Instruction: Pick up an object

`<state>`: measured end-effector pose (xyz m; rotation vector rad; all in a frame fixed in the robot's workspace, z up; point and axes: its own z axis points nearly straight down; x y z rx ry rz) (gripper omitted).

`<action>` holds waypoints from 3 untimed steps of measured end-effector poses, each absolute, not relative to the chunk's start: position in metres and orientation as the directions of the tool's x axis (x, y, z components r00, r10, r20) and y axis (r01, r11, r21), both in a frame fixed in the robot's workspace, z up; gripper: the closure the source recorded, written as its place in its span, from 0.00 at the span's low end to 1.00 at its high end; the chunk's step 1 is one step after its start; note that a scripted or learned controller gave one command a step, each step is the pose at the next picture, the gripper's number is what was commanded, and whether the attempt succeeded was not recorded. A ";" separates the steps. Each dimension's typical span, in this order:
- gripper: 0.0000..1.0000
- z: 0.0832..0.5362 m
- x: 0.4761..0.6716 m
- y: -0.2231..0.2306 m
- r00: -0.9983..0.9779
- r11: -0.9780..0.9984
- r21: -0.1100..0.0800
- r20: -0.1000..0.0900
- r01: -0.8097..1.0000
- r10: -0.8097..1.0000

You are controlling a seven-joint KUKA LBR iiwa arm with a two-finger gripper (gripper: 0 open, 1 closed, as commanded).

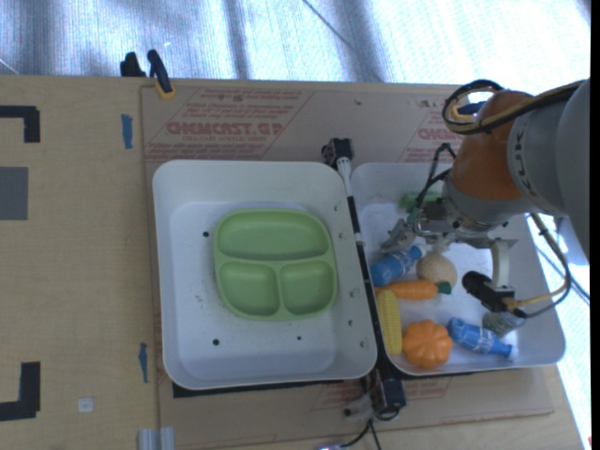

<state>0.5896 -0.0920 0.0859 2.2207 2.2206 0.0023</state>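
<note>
Camera view — gripper (427,235) low in the right bin (548,345), finger state cannot be told. Blue bottle (394,266), onion (437,270), carrot (414,290) lie just beside it, none visibly gripped.

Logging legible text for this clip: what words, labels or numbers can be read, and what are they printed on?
"CHEMCAST GP", red, repeated, on the brown protective sheet under the bins.
A second red print of it near the arm, top right: partly hidden, blurred.
Smaller red lines beneath: too small to read.
Blue bottle label: unreadable.
</note>
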 end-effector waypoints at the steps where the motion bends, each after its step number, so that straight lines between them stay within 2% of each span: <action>1: 1.00 0.097 0.591 -0.093 0.001 -0.001 0.006 -0.001 1.000 1.000; 2: 0.00 0.097 0.591 -0.093 0.001 -0.001 0.006 -0.001 1.000 1.000; 3: 0.00 0.087 0.660 -0.134 -0.001 0.001 0.005 -0.002 1.000 1.000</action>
